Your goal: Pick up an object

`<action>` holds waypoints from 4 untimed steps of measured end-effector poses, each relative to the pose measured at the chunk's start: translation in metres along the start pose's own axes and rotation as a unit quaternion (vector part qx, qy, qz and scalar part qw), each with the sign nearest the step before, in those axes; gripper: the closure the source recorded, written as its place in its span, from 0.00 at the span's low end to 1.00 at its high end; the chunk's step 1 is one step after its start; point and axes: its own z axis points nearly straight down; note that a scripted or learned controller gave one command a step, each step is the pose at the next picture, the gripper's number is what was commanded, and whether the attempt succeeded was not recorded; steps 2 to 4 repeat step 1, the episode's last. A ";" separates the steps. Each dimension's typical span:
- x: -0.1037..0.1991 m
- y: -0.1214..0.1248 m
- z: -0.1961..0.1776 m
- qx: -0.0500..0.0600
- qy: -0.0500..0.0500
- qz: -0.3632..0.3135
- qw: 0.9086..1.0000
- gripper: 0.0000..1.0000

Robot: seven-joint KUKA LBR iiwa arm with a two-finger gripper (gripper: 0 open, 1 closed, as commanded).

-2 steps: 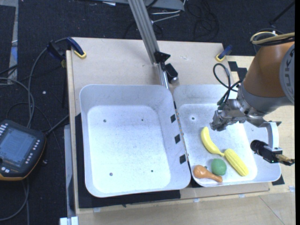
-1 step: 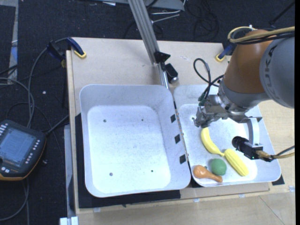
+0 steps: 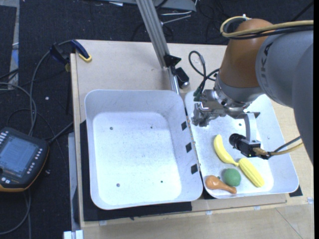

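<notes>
A: What lay nearest the front of the bench?

B: In the right bin [image 3: 279,183], along its front edge, an orange pear-shaped toy [image 3: 220,183] sat just beside a green ball [image 3: 231,177]. A yellow corn cob [image 3: 251,171] lay touching the ball's right side, and a banana [image 3: 223,150] curved just behind them.

A: And the gripper?

B: It hung [image 3: 200,116] over the back left part of that same bin, behind the banana and apart from it. I saw nothing between its fingers, and they touched none of the toys. How wide they stood I could not tell; the wrist hid too much.

A: What about the other bin?

B: The left bin [image 3: 99,103] sat beside the right one, their rims meeting in the middle. Farther back, the grey arm [image 3: 279,63] with its orange band [image 3: 244,54] came in from the right
</notes>
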 end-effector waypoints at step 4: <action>0.053 0.021 -0.011 0.000 0.000 -0.001 1.000 1.00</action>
